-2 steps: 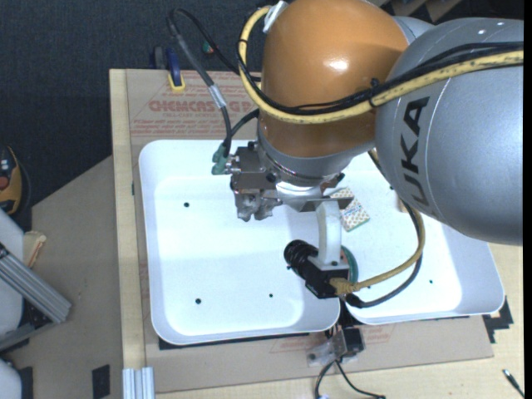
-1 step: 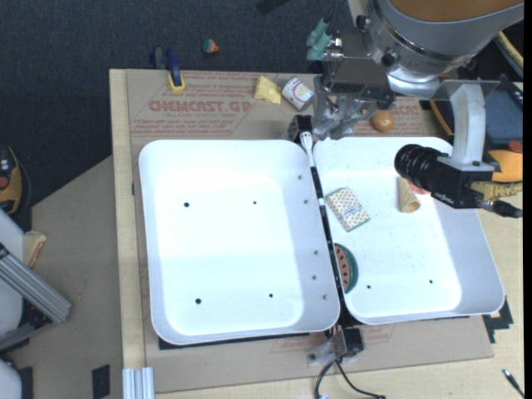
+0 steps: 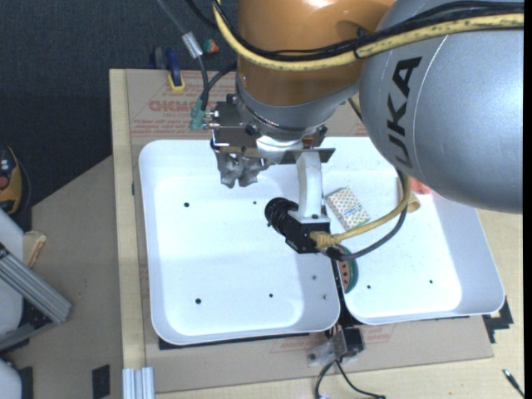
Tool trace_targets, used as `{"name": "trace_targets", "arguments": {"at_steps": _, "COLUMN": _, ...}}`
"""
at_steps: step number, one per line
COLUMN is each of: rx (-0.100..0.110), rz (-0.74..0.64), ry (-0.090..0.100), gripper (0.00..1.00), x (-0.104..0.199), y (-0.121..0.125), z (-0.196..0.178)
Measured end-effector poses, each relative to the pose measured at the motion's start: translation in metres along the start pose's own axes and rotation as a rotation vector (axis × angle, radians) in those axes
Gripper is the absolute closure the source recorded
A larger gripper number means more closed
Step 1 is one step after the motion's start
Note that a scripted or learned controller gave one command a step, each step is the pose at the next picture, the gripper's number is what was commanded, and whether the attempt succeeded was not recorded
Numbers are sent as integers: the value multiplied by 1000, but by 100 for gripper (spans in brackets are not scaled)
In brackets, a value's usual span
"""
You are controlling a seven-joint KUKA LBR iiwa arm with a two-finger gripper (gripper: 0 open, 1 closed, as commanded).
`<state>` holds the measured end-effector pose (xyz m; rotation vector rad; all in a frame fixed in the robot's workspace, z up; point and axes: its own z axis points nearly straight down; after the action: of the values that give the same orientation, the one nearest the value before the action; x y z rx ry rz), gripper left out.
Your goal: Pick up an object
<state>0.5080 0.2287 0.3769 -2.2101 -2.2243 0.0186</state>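
A: Where's the gripper (image 3: 238, 175)?

B: Low over the upper part of the left bin (image 3: 179, 248), under the orange band (image 3: 307, 32). I see a small grey cluster hanging there, but whether the jaws stand open or closed, I cannot tell. Nothing shows between them.

A: And something to pick?

B: A small patterned block (image 3: 347, 207), just right of a white bracket (image 3: 310, 185) and a black fitting (image 3: 291, 225) on the arm's tooling. It lies near the divide between the bins, on the right bin (image 3: 424, 289) side I think, though the tooling hides the edge.

A: How would it handle?

B: My guess is light and fairly stiff, like a wrapped box or sponge. It sits tilted, so taking it across its two shorter, flat sides looks safest.

A: Anything else?

B: A dark green thing (image 3: 348, 274) sits at the divide lower down, half hidden by a yellow cable (image 3: 374, 223). Too little shows to judge it.
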Motion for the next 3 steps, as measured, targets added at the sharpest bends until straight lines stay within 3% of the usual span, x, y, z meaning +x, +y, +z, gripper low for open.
{"name": "trace_targets", "arguments": {"at_steps": 1, "rx": -20, "rz": 15, "ry": 5, "gripper": 100, "x": -85, "y": -17, "z": -61}}
{"name": "trace_targets", "arguments": {"at_steps": 2, "rx": -1, "rz": 0, "ry": 1, "gripper": 100, "x": -19, "y": -31, "z": 41}}
{"name": "trace_targets", "arguments": {"at_steps": 3, "rx": -32, "rz": 4, "ry": 14, "gripper": 100, "x": -17, "y": -31, "z": -168}}
